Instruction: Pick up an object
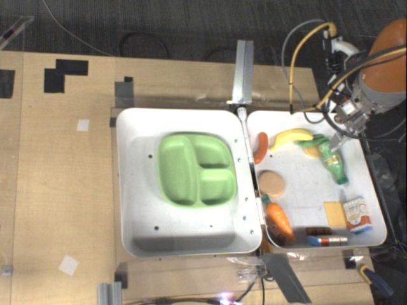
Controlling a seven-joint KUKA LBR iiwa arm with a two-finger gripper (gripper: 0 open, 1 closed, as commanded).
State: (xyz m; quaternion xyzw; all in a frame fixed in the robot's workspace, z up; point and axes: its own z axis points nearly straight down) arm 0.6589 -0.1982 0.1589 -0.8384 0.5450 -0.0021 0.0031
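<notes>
The right bin (375,189) holds several items. A yellow banana (291,136) lies at the back, with a red sausage (261,147) to its left. A green translucent object (334,162) lies to the banana's right. Further forward are a round brown cookie (272,183), an orange carrot (278,220), a yellow block (334,213), a small white carton (357,212) and a marker (325,239). My gripper (333,140) reaches in from the upper right. Its tip is just above the back end of the green object and beside the banana's right end.
The left bin (133,170) holds a green divided plate (196,169). A metal divider post (243,75) stands between the bins at the back. Cables (305,43) loop above the right bin's far edge. The orange-banded arm (388,68) overhangs the right bin's back right corner.
</notes>
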